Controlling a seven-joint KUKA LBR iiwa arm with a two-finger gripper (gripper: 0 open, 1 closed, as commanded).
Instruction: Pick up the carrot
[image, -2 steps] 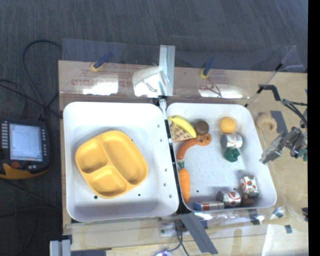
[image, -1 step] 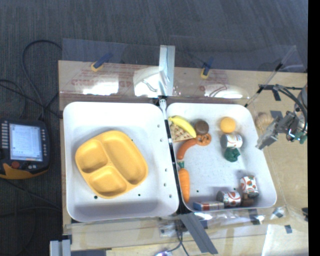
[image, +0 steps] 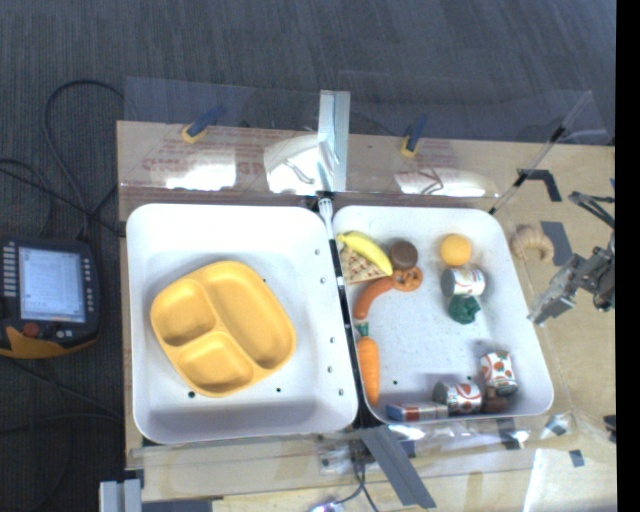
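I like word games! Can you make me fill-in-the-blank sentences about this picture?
1. The yellow divided plate sits in the ____ bin.
2. The carrot lies against the right bin's ____ wall.
3. The banana is colored ____.
4. The gripper is ____ the right bin.

Missing words: left; left; yellow; outside

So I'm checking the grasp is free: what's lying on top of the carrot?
Nothing rests on the carrot; its orange body lies bare against the right bin's left wall. Its leafy top points toward a sausage. Its underside is hidden.
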